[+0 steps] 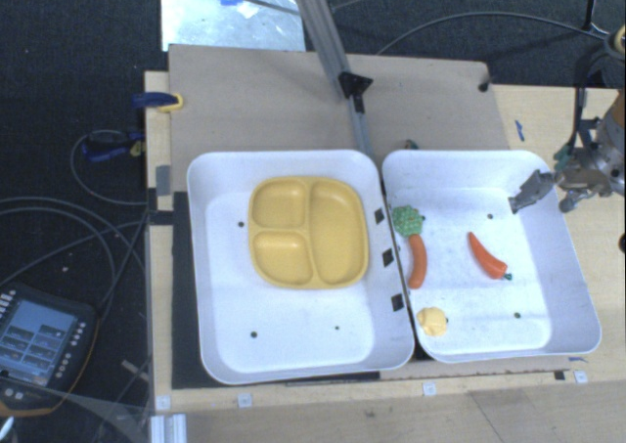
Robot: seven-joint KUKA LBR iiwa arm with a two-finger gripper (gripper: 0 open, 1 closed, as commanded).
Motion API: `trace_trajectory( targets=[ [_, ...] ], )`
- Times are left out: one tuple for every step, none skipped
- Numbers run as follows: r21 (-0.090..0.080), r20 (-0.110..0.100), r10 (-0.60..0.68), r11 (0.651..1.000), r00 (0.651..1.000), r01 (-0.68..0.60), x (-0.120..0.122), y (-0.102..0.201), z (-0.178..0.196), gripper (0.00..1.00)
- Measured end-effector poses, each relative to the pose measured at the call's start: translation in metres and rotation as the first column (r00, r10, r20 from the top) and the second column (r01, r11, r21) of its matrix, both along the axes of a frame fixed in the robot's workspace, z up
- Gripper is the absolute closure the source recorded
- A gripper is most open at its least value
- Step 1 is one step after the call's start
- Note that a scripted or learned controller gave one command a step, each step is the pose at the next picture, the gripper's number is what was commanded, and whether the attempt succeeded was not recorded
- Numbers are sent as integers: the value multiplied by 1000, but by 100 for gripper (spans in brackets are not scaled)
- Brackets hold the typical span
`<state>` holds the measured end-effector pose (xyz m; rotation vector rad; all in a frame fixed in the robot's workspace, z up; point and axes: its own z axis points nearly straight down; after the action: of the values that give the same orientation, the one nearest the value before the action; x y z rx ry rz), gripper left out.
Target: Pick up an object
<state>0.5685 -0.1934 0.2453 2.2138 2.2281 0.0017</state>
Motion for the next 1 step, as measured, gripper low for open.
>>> trace_trajectory(
  targets=[
    [0, 0, 0, 1000, 1000, 0, 0, 0, 0, 0]
  ],
)
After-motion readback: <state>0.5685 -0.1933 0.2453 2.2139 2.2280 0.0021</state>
